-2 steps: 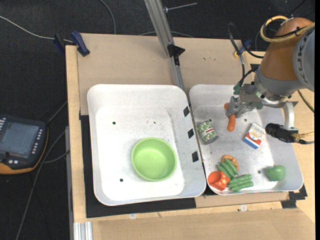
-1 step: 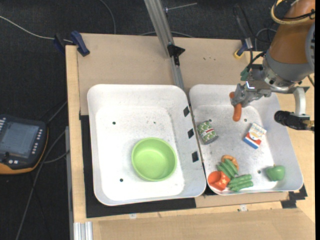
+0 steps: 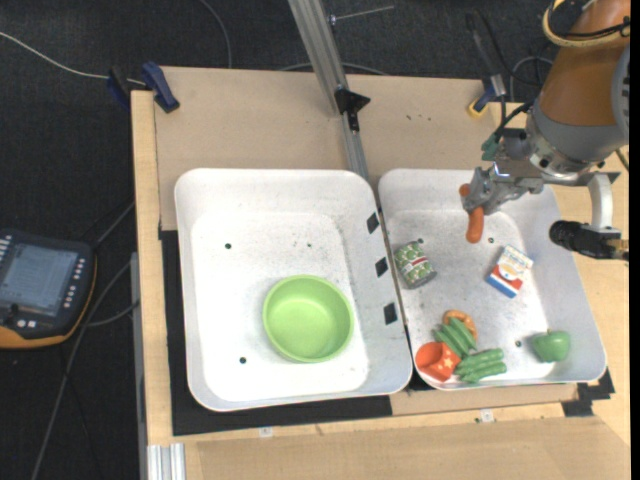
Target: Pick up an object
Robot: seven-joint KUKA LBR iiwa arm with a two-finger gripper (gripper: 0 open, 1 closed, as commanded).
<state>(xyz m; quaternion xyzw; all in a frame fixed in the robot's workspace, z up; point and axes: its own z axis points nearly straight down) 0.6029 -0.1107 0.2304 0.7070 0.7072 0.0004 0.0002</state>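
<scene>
Vegetables crowd the near edge of the right bin (image 3: 590, 340): a pile of green pods (image 3: 468, 353) lying over an orange pepper (image 3: 434, 360), with a green pepper (image 3: 550, 345) a little apart toward the bin's right corner. Further in sit a small white carton (image 3: 510, 270) and, toward the divider, a green-patterned packet (image 3: 413, 264). Beyond these, over the far half of the same bin, the gripper (image 3: 480, 200) hangs with an orange carrot-like piece (image 3: 474, 224) between its fingers, closed narrowly on the upper end; the piece's long axis runs roughly straight down from the fingertips, its lower tip appearing clear of the bin floor, though the slanted view makes the height hard to judge. Nothing stands directly beneath it; the carton is the nearest neighbour, below and to the right. In the left bin (image 3: 200, 193) a green bowl (image 3: 307, 318) rests alone, well apart from the arm.
</scene>
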